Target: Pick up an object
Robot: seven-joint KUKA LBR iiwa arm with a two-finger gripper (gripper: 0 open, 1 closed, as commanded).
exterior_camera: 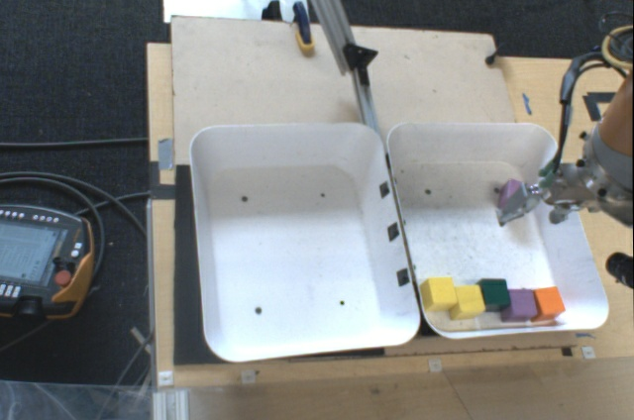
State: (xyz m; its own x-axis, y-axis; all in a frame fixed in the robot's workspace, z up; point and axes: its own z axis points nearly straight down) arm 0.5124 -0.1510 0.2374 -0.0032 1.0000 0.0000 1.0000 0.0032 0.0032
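The gripper (517,201) pinches a purple block (510,195) above the right bin (466,146). Five blocks (492,299) line that bin's front wall. The left bin (287,143) stands beside it.

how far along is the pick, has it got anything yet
Done: the gripper has reached into the right bin and looks to have a purple block at its tip, apart from the row along the near wall. In hand: that block, though the grip itself is hard to confirm at this size. Left: lifting clear. Two yellow blocks, a green, a purple and an orange block sit untouched.
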